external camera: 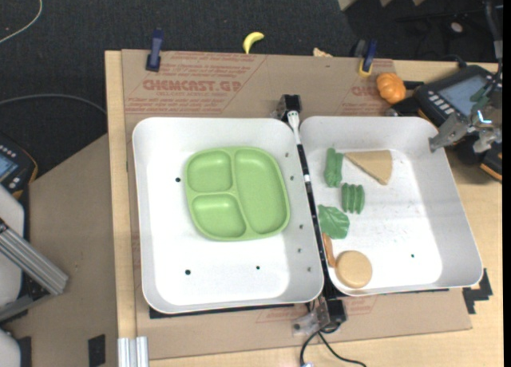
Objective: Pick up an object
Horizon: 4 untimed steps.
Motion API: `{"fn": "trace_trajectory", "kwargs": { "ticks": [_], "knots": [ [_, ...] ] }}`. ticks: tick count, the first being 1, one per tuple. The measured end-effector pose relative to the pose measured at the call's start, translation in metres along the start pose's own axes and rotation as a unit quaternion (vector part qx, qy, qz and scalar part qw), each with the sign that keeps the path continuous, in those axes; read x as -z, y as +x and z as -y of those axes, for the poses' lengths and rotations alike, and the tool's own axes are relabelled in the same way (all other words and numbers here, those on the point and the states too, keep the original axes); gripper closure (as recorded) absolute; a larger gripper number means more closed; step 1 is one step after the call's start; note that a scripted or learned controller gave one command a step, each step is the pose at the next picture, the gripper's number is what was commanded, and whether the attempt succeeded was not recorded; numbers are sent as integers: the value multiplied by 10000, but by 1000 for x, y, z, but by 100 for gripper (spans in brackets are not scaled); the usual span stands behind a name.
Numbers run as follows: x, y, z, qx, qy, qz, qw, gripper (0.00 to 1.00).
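Observation:
The right bin (447, 222) holds a tan wedge (373, 165), a round tan bun-like piece (354, 269) at its front left corner, and three green pieces: one upright (333, 167), one ridged (352, 197), one crumpled (334, 221). All lie in the bin's left half. My gripper (467, 134) hovers at the bin's far right rim, well to the right of the wedge, with nothing visibly in it. The arm is mostly cut off by the right edge of the view.
The left bin (160, 278) bears a green divided plate (237, 193). An orange ball (390, 87) and a black handheld device (455, 96) sit on the bench behind the right bin. Blue clamps (154, 52) (367, 56) grip the board's far edge, and a small yellow banana (252, 40) lies beyond it.

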<state>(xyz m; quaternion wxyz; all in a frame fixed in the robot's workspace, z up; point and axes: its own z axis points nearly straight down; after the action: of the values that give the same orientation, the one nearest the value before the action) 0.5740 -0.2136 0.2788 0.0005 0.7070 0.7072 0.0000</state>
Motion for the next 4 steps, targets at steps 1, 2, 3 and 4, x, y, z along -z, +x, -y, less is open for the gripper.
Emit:
{"fn": "trace_trajectory", "kwargs": {
  "ticks": [1,2,3,4],
  "knots": [
    [-195,58,23,16,76,-38,10000,0],
    [-89,168,60,43,-17,-18,10000,0],
    [-92,238,97,34,35,-24,10000,0],
    [3,285,94,37,-50,-20,10000,0]
  ]
}}
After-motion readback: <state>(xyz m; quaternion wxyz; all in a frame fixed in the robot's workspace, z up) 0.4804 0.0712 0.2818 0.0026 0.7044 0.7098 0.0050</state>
